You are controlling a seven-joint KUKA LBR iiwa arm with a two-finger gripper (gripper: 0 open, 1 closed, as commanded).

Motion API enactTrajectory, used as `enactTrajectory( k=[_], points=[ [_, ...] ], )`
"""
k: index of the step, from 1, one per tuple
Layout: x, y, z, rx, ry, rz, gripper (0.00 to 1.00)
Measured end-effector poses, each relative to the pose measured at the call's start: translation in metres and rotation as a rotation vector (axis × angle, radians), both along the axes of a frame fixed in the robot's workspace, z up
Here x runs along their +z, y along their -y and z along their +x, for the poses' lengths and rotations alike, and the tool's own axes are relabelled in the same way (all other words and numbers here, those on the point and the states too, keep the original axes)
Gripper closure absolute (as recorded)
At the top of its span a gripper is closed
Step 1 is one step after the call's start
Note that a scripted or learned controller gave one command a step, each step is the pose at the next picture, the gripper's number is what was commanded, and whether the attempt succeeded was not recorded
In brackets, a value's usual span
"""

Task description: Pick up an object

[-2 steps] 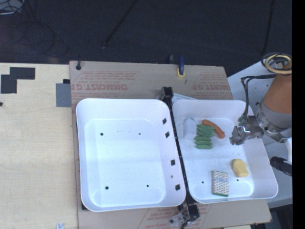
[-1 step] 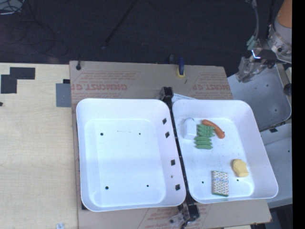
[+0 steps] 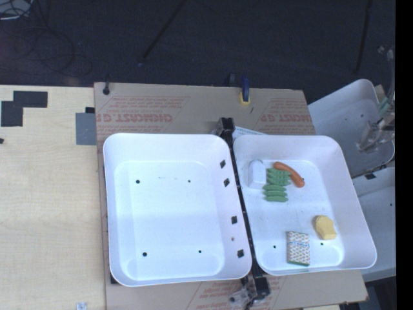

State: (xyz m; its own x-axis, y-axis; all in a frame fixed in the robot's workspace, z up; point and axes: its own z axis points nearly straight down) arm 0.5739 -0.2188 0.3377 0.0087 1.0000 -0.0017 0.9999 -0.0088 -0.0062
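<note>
Two white bins side by side, cardboard sheet beneath

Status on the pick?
Nothing picked yet. Carrot, green pods, yellow block and patterned packet all lie in the right bin. Nothing blocking them.

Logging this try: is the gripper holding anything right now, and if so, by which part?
Nothing is seen held. The orange carrot, green pea pods, yellow piece and small patterned packet all lie loose in the right bin.
</note>
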Motion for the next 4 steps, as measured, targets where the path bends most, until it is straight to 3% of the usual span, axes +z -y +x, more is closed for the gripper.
enactTrajectory(
  k=[1,2,3,4],
  points=[
    [0.082,-0.081,0.022,0.017,0.013,0.002,1.0],
    [-0.016,-0.006,-0.059,-0.001,-0.008,0.003,1.0],
    [0.048,-0.085,-0.022,0.018,0.011,0.003,1.0],
    [0.001,-0.01,-0.084,0.0,-0.001,0.001,1.0]
  ],
)
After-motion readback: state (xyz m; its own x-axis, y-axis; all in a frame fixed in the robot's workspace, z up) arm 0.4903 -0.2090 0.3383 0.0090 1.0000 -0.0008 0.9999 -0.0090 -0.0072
